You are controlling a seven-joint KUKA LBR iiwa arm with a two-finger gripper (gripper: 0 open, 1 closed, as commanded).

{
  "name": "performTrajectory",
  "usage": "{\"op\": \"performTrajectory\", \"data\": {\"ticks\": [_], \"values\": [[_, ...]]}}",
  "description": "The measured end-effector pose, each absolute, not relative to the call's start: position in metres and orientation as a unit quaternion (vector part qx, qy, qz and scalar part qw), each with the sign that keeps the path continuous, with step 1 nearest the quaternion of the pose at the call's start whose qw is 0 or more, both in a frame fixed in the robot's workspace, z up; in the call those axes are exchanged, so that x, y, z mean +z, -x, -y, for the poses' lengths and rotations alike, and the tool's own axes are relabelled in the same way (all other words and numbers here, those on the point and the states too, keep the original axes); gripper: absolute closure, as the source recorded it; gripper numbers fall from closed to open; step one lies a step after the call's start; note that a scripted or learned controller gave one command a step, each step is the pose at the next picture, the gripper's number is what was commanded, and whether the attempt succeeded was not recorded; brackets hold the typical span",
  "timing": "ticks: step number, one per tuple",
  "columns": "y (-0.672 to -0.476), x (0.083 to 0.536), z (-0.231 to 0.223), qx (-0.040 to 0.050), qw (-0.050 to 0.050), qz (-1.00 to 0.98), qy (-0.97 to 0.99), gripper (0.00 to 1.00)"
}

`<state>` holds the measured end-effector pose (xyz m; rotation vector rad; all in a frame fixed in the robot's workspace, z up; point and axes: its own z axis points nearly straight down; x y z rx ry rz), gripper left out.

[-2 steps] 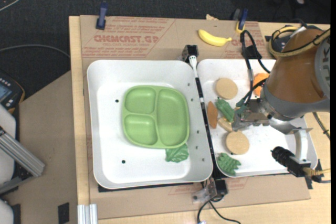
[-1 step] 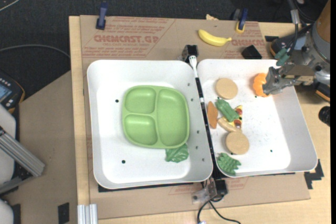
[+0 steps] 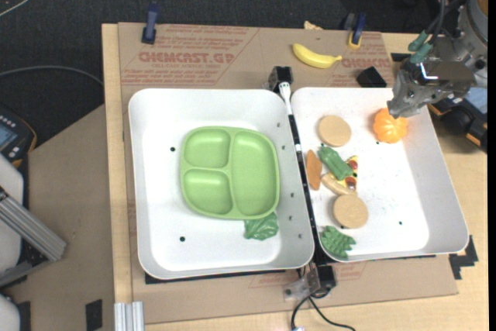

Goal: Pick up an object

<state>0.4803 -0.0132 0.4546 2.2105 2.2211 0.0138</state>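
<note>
Gripper (image 3: 402, 106) hovers over the orange (image 3: 388, 127), far right; finger state unclear, so centre before closing

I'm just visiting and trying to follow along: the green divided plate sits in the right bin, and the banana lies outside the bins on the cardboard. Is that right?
Not quite. The camera view shows the green divided plate in the left bin, not the right one. The banana does lie outside the bins on the cardboard.
</note>
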Motion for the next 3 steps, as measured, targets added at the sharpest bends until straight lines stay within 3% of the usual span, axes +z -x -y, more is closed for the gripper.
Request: {"op": "performTrajectory", "data": {"ticks": [1,2,3], "values": [[-0.479,0.486,-0.108,0.0038,0.001,-0.712,-0.702,1.0],[-0.478,0.388,-0.034,-0.0049,-0.003,-0.704,-0.71,1.0],[-0.48,0.427,-0.075,0.0019,0.001,-0.708,-0.706,1.0]]}}
